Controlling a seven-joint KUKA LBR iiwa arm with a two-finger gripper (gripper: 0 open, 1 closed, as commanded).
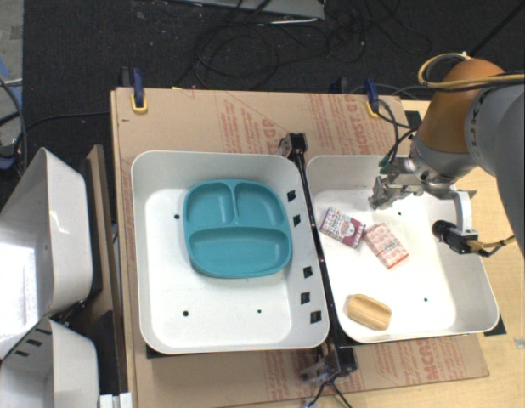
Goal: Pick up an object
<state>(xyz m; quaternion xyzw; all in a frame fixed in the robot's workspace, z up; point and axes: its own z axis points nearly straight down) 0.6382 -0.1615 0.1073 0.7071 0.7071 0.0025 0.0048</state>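
Note:
In the right bin [466, 291] lie two small pink-and-white packets, one [341, 227] near the bin's left wall and one [386, 245] just right of it, tilted. A tan bread-like lump [368, 311] rests near the bin's front edge. My gripper [384, 194] hangs over the back part of the right bin, up and to the right of the packets and apart from them. Nothing shows between its fingers.
The left bin [160, 313] holds a teal divided plate [237, 228]. A black divider with clips [309, 245] runs between the bins. The arm [466, 121] comes in from the right over the right bin's back corner. White tubs [42, 236] stand at the far left.

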